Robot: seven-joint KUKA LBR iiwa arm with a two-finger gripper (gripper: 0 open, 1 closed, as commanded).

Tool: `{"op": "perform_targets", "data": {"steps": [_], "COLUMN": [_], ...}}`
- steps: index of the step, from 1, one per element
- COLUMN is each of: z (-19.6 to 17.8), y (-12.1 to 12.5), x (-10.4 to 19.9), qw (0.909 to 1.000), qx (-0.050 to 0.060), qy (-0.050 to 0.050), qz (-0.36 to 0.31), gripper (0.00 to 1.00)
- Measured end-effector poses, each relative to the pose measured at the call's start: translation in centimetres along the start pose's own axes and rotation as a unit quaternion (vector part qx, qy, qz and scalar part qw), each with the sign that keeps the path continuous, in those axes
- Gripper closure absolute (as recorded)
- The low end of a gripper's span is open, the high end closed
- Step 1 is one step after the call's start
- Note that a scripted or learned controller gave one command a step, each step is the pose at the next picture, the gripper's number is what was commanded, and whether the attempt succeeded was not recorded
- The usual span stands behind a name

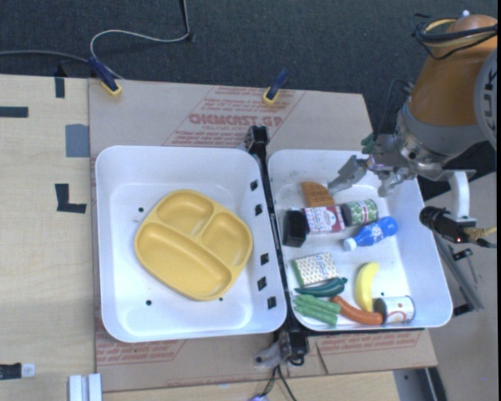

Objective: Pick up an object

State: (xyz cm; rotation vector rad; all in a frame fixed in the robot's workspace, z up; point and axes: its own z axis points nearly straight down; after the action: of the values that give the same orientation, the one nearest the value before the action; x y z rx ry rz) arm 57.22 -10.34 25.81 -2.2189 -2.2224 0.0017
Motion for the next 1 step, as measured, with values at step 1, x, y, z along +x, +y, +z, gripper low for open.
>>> {"op": "perform_targets", "data": {"steps": [1], "z": [13.82], "y": [3.61], "x": [-3.47], "qw": [1.0000], "qx": [-0.007], "qy": [-0.002], "qz": [0.000], "gripper": [0.00]}}
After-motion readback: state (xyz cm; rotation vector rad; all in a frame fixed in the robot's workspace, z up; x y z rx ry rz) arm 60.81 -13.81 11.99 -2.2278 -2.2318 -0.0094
